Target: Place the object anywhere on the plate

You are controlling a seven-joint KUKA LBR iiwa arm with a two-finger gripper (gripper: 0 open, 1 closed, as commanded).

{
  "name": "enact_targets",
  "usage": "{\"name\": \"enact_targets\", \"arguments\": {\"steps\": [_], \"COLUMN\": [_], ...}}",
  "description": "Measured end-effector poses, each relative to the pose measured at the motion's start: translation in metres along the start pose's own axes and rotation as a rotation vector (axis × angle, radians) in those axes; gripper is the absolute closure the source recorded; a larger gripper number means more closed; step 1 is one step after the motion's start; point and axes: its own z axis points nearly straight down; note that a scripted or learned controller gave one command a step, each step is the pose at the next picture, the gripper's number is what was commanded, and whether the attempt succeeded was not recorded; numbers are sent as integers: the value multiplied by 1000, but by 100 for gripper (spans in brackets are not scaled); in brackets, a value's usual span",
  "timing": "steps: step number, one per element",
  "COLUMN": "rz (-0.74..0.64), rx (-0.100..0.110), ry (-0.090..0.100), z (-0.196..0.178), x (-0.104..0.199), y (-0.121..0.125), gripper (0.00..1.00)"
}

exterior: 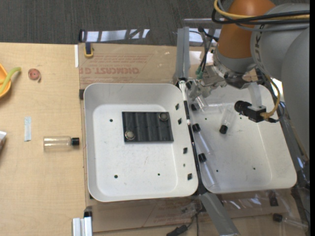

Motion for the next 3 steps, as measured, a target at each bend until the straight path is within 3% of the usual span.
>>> {"name": "enact_targets", "arguments": {"steps": [1,2,3], "rz": [59,-35,55], "rx": [-3,1,0], "ry": [0,3,1], "z": [-90,11,10], "x": [-88,-24,7], "y": [-5,-82,-5], "gripper": [100,100,100]}}
